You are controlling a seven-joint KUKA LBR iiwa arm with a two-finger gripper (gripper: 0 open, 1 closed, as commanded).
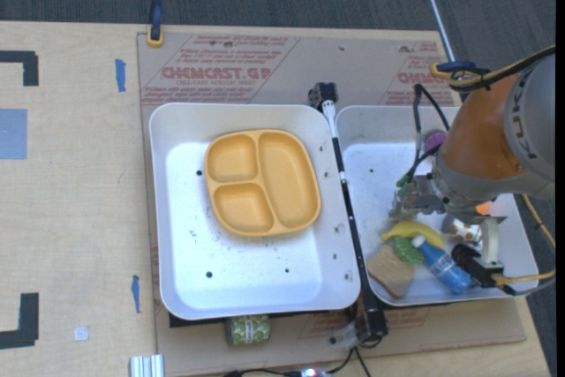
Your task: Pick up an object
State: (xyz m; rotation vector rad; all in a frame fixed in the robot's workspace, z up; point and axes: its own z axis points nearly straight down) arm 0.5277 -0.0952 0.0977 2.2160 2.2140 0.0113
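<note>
- Camera view, left bin point(177, 216): a yellow three-compartment plate point(262, 182) lies flat toward its back edge.
- Right bin point(375, 156): along its front edge sit a tan sponge point(391, 270), a banana point(415, 231), green leafy toy point(407, 250) and a blue bottle point(443, 268), crowded together.
- Gripper point(417, 200) is down beside the banana; its state cannot be told, hidden by the arm point(494, 137).

The left bin point(172, 216) has open floor around the yellow divided plate point(262, 182). In the right bin point(375, 156) the upper left floor lies bare, while banana point(415, 231), blue bottle point(443, 268) and brown sponge point(392, 270) crowd its lower end under the arm point(490, 146)
</note>
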